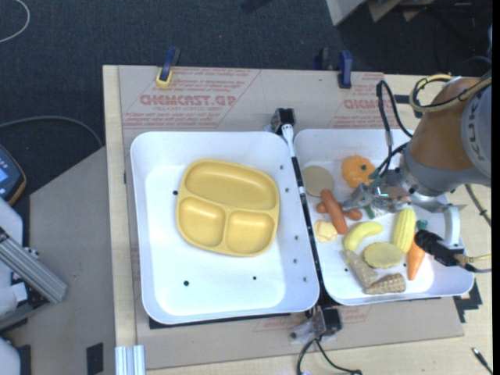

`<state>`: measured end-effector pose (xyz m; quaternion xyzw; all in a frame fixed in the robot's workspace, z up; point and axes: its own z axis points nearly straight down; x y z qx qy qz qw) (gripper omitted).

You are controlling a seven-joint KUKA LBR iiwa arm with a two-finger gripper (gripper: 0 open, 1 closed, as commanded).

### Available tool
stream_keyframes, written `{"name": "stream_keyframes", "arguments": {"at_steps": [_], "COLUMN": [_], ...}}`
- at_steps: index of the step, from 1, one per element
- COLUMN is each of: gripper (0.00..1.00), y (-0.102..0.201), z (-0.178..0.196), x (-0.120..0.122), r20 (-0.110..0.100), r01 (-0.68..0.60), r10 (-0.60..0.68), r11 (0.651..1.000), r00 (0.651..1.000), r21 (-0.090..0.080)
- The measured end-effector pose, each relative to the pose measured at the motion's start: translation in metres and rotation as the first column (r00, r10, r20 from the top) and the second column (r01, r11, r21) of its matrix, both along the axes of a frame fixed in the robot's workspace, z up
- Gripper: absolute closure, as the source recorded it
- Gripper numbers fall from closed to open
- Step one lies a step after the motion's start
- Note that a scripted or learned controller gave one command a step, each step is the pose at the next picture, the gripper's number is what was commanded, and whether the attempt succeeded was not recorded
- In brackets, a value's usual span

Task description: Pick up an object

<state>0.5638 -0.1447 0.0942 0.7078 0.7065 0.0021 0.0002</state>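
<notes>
The tool (373,196) hangs low in the right bin (332,286), right of centre in the frame, and its metal parts blur together so that I cannot tell whether it is parted or closed; nothing is seen between them. The nearest candidates lie close around it: an orange fruit (358,169) just above and to its left, a red sausage (333,212) to its lower left, a banana (362,233) below, and a corn cob (405,226) to its lower right. The sausage seems the likeliest target; its long axis runs from upper left to lower right, so a grasp would have to close across that line. The left bin (156,280) carries a yellow divided plate (227,207), well apart on the counter (234,92).
</notes>
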Motion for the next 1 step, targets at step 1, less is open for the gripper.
{"name": "stream_keyframes", "arguments": {"at_steps": [1], "gripper": [0.00], "y": [-0.0018], "z": [-0.0010], "x": [0.0060], "r20": [0.013], "r01": [0.000], "r10": [0.000], "r11": [1.000], "r00": [1.000], "r21": [-0.005]}}
